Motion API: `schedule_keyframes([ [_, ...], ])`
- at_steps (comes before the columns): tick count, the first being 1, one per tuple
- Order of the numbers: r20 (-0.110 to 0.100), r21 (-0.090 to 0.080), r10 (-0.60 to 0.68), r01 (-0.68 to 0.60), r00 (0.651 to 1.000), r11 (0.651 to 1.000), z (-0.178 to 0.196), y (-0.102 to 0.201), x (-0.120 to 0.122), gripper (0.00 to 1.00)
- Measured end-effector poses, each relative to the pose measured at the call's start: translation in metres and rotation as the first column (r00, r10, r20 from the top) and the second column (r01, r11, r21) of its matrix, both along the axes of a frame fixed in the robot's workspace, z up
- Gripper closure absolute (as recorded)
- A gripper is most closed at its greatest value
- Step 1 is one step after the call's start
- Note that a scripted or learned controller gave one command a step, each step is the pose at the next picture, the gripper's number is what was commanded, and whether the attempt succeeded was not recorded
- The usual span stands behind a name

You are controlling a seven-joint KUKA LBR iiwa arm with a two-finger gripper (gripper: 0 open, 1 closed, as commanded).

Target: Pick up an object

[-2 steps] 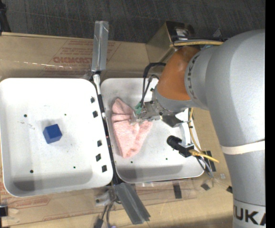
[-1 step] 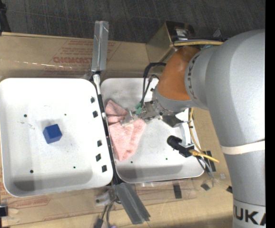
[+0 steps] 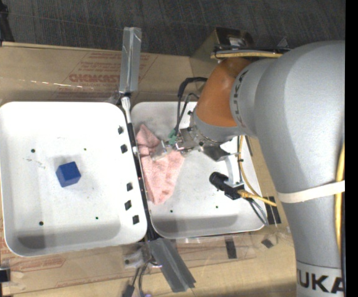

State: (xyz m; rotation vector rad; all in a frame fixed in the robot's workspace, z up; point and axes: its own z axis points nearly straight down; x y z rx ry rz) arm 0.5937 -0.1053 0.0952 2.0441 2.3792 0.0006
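White right bin (image 3: 197,224), crumpled pink cloth (image 3: 160,166), hand (image 3: 166,146) touching it

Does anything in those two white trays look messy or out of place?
Only the pink cloth: it lies crumpled in the right bin, bunched against the wall it shares with the left bin. The tool is right at its upper edge. The blue cube sits neatly.

Bright, even overhead light washes out the white bins (image 3: 18,166), with soft shadows and slight overall blur.
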Motion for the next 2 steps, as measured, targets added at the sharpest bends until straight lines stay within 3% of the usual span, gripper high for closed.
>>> schedule_keyframes([
  [1, 0.0, 0.0, 0.0, 0.0, 1.0, 1.0, 0.0, 0.0, 0.0, 0.0],
  [2, -0.002, 0.002, 0.004, -0.004, 1.0, 1.0, 0.0096, 0.0011, 0.0001, 1.0],
])
